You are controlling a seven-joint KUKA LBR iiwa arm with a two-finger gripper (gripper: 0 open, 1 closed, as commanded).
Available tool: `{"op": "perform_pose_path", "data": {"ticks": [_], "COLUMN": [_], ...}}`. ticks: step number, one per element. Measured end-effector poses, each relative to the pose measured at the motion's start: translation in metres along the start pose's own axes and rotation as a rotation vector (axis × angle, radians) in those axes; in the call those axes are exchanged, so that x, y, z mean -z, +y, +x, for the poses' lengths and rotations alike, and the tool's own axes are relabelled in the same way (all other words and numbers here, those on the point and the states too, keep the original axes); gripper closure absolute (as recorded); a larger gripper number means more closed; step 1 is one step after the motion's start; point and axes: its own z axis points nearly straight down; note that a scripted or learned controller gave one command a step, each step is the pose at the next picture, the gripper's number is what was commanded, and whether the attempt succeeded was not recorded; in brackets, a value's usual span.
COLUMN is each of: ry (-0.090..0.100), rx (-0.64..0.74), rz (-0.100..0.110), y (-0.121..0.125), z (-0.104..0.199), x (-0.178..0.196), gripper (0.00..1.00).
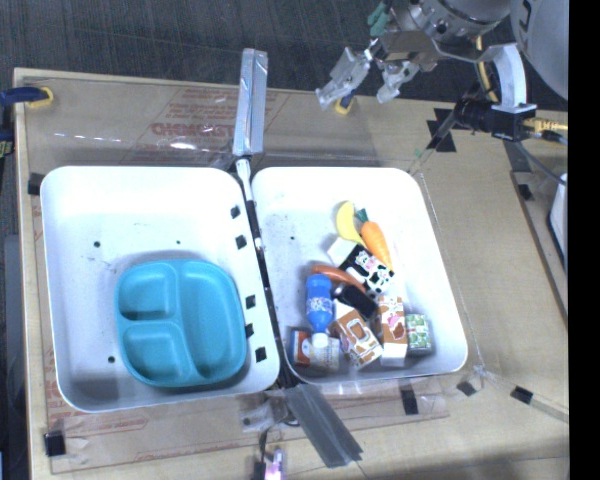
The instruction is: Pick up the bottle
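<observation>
- The bottle is small and blue with a paler label patch near its lower end; it lies on its side in the right bin, roughly in the middle of the pile toward the near wall.
- Its near end touches a small white-capped item, too blurred to name.
- Just right of the bottle sit brown and red cartons, and beyond them a green-and-white carton against the bin's near right corner.
- A thin red-orange piece runs across the bottle's far end, with a black-and-white spotted toy beside it.
- Farther back lie an orange carrot and a yellow piece, touching one another.
- The left bin holds a turquoise divided tray, well apart from the bottle.
- Both bins rest side by side on the counter.
- The gripper hangs above the counter's far edge, beyond the right bin and well apart from the bottle; its jaws stand spread with nothing between them.
</observation>
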Motion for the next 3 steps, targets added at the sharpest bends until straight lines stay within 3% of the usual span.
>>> {"op": "perform_pose_path", "data": {"ticks": [1,2,3], "ry": [0.000,0.002,-0.010], "rx": [-0.254,0.118,0.129], "rz": [0.005,0.003,-0.025], "y": [-0.015,-0.083,-0.111], "z": [0.042,0.015,-0.009], "x": [-0.184,-0.225,-0.287], "gripper": [0.00,0.00,0.00]}}
